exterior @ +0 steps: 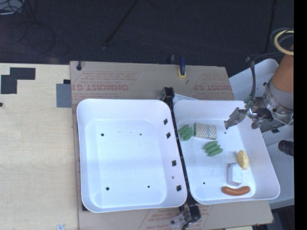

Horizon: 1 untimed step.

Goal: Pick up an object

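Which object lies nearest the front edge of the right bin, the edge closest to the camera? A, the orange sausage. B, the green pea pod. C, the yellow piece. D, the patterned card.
A: the orange sausage lies along the right bin's front wall, lower in the camera view than the yellow piece, the green pea pod and the patterned card.
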Each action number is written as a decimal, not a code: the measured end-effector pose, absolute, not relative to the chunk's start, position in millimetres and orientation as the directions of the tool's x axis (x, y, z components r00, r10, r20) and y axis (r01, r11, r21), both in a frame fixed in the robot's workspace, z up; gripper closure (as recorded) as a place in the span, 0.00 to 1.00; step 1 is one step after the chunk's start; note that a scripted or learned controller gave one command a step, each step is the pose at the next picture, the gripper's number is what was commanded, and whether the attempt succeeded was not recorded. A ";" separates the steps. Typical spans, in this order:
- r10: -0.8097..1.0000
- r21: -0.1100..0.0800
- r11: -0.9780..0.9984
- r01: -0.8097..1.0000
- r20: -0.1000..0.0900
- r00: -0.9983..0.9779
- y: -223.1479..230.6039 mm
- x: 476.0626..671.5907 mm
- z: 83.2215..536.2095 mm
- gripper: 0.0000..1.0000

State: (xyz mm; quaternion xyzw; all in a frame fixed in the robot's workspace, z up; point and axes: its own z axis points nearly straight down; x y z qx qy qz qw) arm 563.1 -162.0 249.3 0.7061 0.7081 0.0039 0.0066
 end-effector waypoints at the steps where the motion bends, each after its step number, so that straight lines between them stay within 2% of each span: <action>1: 1.000 -0.011 -0.002 1.000 0.004 0.002 -136.8 528.3 164.9 0.00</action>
